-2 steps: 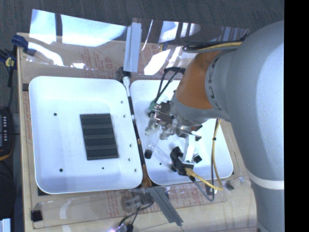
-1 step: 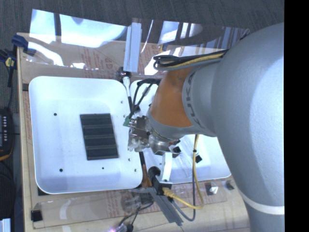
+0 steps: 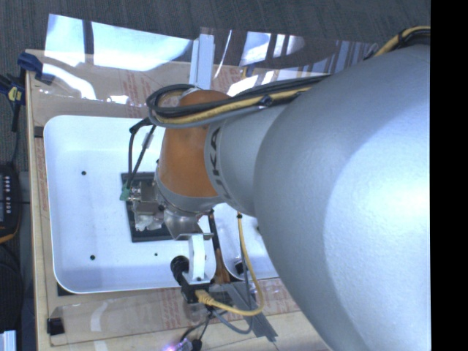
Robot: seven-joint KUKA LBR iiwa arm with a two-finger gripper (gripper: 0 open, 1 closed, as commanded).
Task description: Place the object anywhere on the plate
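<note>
Closest to the lens, filling from 1 o'clock round to 5 o'clock: the grey arm [image 3: 344,196], with a yellow cable [image 3: 241,104] running along its top edge. Just beyond, at centre, the orange band [image 3: 183,159]; below it toward 8 o'clock, the end effector [image 3: 150,214], hanging low over the left bin [image 3: 80,196]. Apart, together or clamped: cannot tell, with dark hardware and wires blocking the tip. Farther down, the white bin floor, then the bench [image 3: 95,316] at 7 o'clock. Place of the object: cannot tell, probably covered by the arm. Weight, stiffness and best place to take hold: not to be judged from here; safest assumed light, and taken across its narrowest part. Faint reddish print at 12 o'clock, too blurred to read.
</note>
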